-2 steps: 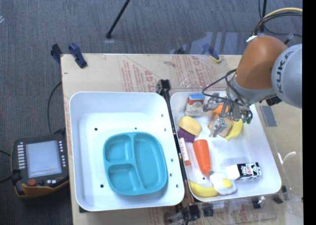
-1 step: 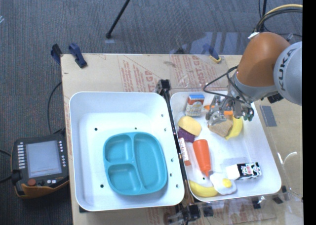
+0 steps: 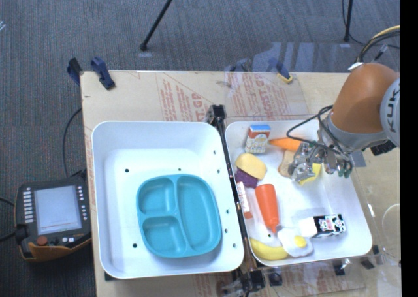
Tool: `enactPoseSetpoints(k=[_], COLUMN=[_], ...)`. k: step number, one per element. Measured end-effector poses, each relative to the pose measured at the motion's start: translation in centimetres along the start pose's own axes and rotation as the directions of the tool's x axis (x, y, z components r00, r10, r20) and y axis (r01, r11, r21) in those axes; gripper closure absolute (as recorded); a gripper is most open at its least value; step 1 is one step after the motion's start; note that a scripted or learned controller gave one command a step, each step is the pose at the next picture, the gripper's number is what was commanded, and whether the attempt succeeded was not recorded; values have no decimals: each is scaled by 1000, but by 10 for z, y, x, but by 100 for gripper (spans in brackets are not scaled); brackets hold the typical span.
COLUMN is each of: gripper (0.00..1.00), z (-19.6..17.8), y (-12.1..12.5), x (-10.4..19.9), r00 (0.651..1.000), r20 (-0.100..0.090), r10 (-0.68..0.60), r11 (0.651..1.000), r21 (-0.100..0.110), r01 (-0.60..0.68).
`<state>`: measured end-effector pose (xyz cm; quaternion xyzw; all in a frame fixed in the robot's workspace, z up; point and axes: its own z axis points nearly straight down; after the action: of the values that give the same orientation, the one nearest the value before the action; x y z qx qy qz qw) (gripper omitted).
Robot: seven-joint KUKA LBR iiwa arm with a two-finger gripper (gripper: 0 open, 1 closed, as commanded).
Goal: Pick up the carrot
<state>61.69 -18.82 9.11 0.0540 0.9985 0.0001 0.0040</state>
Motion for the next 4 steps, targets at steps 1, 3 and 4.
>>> enactPoseSetpoints(k=[1, 3, 4], gripper=[0, 0, 100], z=[2, 2, -11], y=[1, 6, 7], x=[1, -19, -22], r00=[1000, 734, 739], r20=[-2, -7, 2], r10=[-1, 679, 673], r11=[1000, 734, 739], r21=[-1, 4, 0], r01=[1, -679, -673])
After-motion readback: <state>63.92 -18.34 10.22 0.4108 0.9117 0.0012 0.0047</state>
